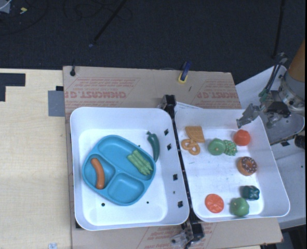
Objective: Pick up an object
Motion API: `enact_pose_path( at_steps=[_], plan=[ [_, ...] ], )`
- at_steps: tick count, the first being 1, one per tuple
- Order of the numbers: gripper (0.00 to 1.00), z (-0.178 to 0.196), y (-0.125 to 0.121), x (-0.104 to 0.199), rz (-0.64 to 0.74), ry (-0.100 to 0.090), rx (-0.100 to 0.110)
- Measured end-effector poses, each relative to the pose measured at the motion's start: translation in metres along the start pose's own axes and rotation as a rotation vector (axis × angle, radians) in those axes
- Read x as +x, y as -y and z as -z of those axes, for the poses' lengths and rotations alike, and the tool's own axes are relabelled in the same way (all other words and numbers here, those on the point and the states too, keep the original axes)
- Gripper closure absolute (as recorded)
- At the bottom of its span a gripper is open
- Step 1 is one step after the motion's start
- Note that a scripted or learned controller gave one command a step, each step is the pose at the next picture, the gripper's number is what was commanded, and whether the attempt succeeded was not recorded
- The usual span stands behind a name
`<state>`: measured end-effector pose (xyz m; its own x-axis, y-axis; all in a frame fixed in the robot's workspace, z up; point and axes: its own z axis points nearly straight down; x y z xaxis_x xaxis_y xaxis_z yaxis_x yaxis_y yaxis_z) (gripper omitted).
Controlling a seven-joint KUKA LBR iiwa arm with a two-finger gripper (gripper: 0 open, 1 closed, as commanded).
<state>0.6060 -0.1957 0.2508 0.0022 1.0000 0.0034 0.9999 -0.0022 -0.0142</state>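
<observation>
- At the upper right corner of the right bin [278, 191], the gripper [257, 113] hangs above the rim; I cannot tell from here how it is set, and nothing is seen in it.
- The thing nearest to it is a small red tomato [241, 137], lying just inside that corner, close to the far wall. I judge it is the likely one to be picked.
- It looks like a light plastic toy, round and smooth, so it may roll or slip out. I would take it across the widest part, from straight above, with care for the bin wall beside it.
- The right bin also holds a waffle piece [195, 133] and a pretzel [191, 147] touching each other, a green vegetable [221, 147] in the middle, a donut [247, 165], an orange-red slice [214, 203], a green apple [240, 207] and a dark green pepper [250, 192] just beside it.
- The left bin [85, 123] holds a blue divided plate [123, 190]; a sausage [97, 172] lies in its left compartment and green beans [140, 161] in its right one.
- A dark green chili [154, 144] lies in the left bin, near the plate edge.
</observation>
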Motion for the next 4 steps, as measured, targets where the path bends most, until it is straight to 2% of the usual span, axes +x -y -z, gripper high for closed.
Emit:
enact_pose_path(
  at_steps=[1, 3, 4],
  plan=[
    [0.00, 0.008, -0.002, 0.000, 0.002, 0.003, -0.012],
    [0.00, -0.081, -0.010, -0.001, 0.003, 0.002, -0.010],
    [0.00, -0.134, -0.008, -0.002, 0.001, 0.005, -0.023]
  ],
)
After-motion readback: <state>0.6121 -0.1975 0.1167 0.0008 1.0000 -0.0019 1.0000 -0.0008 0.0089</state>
